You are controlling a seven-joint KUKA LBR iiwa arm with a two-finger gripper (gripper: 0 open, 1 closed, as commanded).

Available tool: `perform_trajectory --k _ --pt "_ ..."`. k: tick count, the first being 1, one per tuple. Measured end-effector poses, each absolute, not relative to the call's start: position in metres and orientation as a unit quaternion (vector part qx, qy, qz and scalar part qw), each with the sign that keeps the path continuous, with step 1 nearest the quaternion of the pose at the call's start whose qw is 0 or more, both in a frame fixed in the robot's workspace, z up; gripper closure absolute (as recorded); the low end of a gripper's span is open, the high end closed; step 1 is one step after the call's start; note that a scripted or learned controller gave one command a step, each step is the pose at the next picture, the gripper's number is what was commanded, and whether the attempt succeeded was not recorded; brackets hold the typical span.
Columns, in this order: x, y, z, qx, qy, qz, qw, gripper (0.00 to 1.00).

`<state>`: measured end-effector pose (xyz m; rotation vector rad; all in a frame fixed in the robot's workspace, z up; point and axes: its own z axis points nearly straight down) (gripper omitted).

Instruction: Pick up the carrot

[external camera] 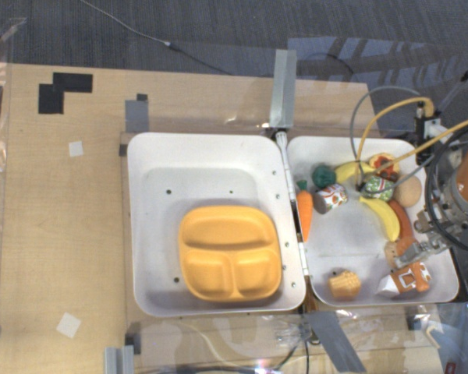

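Observation:
The carrot [304,213] is orange with a green top. It lies lengthwise along the left wall of the right bin [370,298], just right of the divider, and nothing is touching it. A small can [330,198] sits close to its upper right. My arm enters at the right edge, and its gripper [422,245] hangs low over the bin's right side, near a reddish sausage [403,226] and a small carton [410,278]. That is well to the right of the carrot.
The right bin also holds a banana [387,213], a green vegetable [322,175], an egg [409,192], corn [344,284] and other toy food. A yellow divided plate [229,252] lies in the left bin [152,209]. Yellow and black cables [374,119] loop above the right bin.

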<state>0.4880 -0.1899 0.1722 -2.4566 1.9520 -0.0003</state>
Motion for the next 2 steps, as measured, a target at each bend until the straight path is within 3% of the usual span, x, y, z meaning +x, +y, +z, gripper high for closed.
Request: perform_trajectory --k 1,2 --pt "0.489 -0.165 0.239 -0.866 0.501 -0.0035 0.002 1.00" --pt "0.497 -0.179 0.188 -0.950 0.312 -0.0003 0.002 1.00"
